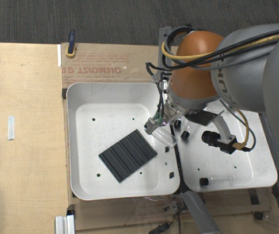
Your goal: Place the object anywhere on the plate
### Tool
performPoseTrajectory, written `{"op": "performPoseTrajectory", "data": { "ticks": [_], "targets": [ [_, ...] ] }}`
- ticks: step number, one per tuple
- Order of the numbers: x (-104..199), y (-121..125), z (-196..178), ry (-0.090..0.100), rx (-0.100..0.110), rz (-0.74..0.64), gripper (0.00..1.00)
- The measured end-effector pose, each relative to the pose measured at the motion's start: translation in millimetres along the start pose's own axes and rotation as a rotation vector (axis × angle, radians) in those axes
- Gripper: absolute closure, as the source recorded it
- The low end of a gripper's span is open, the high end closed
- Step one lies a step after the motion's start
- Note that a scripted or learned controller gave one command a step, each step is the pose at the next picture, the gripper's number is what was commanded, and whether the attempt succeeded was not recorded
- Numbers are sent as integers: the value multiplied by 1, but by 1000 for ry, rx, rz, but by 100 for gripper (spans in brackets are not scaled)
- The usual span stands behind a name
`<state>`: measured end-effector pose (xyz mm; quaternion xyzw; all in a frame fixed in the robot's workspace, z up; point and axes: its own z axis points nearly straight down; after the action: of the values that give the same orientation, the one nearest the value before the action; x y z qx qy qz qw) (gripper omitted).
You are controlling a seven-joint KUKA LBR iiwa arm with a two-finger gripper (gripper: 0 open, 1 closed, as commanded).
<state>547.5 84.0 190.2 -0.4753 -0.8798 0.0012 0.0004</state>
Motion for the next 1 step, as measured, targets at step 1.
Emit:
{"op": "performPoseTrajectory", "data": {
  "ticks": [1],
  "targets": [
    [0, 0, 0, 0, 0, 0, 0]
  ]
}}
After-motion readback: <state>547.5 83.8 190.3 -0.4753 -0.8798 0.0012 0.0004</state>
